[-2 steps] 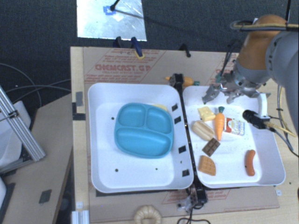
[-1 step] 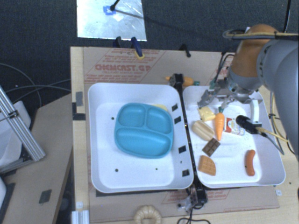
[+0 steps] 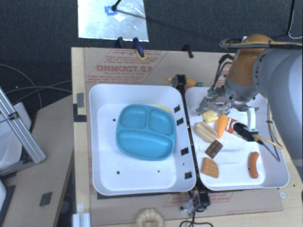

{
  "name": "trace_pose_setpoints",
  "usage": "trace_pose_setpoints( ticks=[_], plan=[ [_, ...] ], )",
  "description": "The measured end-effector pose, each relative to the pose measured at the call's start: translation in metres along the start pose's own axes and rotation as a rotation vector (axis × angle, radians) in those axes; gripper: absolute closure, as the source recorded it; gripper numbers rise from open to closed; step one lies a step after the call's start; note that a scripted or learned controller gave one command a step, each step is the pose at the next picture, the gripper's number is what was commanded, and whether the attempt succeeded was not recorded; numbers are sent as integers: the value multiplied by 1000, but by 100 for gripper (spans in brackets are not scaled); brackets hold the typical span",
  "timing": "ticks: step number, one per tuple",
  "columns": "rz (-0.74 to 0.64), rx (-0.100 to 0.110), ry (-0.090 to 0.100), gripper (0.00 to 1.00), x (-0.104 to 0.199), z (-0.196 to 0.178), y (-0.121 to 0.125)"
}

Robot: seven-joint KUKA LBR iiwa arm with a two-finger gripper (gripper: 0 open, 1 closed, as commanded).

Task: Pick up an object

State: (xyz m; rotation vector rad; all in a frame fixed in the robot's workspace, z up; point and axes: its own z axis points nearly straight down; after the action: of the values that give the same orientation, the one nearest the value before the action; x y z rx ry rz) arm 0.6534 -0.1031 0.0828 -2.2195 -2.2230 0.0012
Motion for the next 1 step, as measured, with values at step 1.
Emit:
trace_pose_setpoints(
  ticks=[1],
  plan=[
    [1,-6,0,100,0,-14,2]
  ],
)
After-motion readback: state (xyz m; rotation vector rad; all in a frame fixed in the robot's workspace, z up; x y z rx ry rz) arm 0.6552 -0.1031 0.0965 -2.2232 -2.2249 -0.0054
